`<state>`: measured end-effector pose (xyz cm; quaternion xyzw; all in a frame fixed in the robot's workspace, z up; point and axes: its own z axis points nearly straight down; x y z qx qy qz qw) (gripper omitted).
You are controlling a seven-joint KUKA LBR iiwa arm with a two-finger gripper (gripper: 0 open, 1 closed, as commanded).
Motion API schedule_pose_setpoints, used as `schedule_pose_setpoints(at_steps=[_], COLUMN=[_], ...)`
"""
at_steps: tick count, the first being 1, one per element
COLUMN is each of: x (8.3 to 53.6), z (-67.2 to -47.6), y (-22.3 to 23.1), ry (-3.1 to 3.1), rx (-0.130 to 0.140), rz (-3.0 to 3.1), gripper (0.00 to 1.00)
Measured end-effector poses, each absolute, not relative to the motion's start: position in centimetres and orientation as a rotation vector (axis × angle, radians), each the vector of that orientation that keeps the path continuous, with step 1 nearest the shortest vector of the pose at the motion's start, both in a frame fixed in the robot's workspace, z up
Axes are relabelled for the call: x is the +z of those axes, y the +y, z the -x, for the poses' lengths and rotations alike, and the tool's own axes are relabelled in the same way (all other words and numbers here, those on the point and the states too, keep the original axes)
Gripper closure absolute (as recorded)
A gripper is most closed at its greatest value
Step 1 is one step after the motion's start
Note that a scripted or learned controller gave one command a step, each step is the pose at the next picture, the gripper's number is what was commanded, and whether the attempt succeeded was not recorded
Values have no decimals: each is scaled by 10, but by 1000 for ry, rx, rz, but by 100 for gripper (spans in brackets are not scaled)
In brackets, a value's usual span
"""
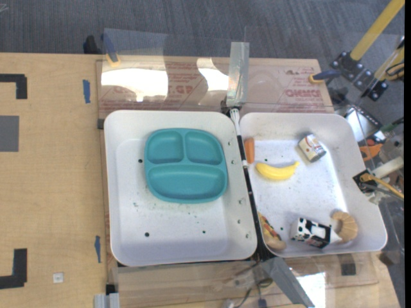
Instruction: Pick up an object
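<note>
Several small items lay near the yellow banana (277, 170), its long axis crosswise; the tool's state was indeterminable.

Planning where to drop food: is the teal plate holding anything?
Empty. The teal plate in the left bin shows three bare compartments.

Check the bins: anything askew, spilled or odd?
Mostly tidy. The right bin holds its toys pushed to the walls: the carrot lies against the divider, the hot dog is wedged in the front left corner. Dark specks dot both bin floors. The teal divided plate sits flat in the left bin.
</note>
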<state>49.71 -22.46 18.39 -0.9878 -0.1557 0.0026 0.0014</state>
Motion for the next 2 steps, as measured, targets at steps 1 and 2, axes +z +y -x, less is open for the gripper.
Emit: schedule_pose_setpoints(at_steps=[1, 2], x=[189, 199], z=[-545, -546], y=[-222, -222], ry=[-319, -323], rx=[3, 5], rz=[3124, 3123], gripper=[100, 100])
